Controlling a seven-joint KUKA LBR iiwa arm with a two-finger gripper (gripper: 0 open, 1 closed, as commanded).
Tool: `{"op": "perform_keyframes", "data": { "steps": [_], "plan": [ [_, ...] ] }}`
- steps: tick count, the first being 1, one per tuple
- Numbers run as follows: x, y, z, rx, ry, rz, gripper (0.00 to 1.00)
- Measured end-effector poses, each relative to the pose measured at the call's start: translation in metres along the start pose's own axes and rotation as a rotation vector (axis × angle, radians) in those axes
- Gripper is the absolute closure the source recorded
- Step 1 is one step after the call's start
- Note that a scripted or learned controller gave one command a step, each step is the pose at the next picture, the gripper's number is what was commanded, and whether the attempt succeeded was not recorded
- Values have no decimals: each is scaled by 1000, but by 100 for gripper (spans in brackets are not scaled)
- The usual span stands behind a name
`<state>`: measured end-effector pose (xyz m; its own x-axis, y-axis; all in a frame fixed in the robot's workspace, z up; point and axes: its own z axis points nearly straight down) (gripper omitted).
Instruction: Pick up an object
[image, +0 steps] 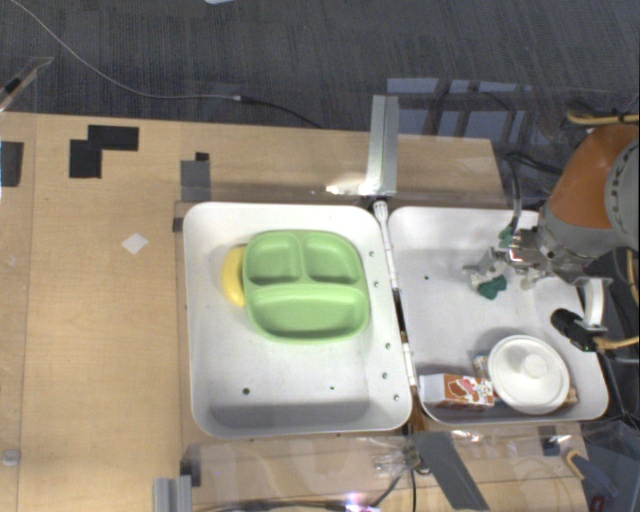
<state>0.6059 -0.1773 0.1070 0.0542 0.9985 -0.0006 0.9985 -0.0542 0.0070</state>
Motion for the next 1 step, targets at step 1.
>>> {"op": "perform_keyframes", "data": {
  "steps": [1],
  "plan": [
    [23,3,20,1,0,-47,0]
  ]
}}
